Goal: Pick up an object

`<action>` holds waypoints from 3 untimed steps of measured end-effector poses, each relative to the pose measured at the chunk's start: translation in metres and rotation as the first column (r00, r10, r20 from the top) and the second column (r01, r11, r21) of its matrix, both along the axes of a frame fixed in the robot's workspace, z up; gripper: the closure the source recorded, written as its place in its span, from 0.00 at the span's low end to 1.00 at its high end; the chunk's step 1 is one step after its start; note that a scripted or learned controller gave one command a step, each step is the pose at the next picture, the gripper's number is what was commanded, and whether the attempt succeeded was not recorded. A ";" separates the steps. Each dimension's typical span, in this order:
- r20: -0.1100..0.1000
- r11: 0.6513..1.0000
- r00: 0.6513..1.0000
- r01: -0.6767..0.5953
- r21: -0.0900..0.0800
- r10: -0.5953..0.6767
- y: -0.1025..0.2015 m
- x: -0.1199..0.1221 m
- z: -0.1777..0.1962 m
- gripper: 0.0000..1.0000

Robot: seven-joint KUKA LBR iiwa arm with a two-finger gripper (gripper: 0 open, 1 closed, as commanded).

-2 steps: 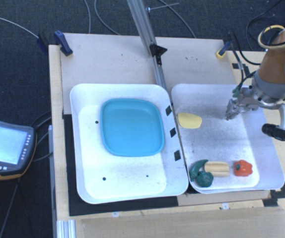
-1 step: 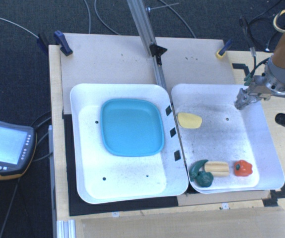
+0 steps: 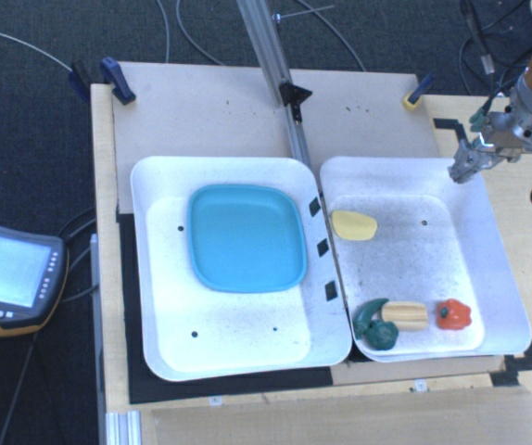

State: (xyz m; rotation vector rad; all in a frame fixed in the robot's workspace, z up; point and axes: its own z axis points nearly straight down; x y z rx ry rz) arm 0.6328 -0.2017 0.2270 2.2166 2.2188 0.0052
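Note:
The right bin (image 3: 488,248) holds several small objects. A yellow rounded piece (image 3: 353,225) lies near its left wall. Along its front edge sit a dark green pepper-like piece (image 3: 375,324), a tan stick-shaped piece (image 3: 405,315) touching it, and a small red piece (image 3: 452,314). A blue square plate (image 3: 247,237) lies flat in the left bin (image 3: 159,276). My gripper (image 3: 465,167) hangs above the right bin's far right corner, well away from every object, with nothing seen in it.
A metal pole (image 3: 271,54) slants down from the top to the gap between the bins. Clamps (image 3: 118,80) (image 3: 418,91) sit at the board's far corners. A handheld pendant (image 3: 11,276) lies off the bench at left, with cables on the floor.

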 end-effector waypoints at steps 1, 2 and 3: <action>-0.002 1.000 1.000 0.001 0.000 -0.001 0.000 0.001 0.041 1.00; -0.004 1.000 1.000 -0.004 0.002 0.004 0.055 0.001 0.046 1.00; -0.005 1.000 1.000 -0.004 0.003 0.004 0.118 0.003 0.043 1.00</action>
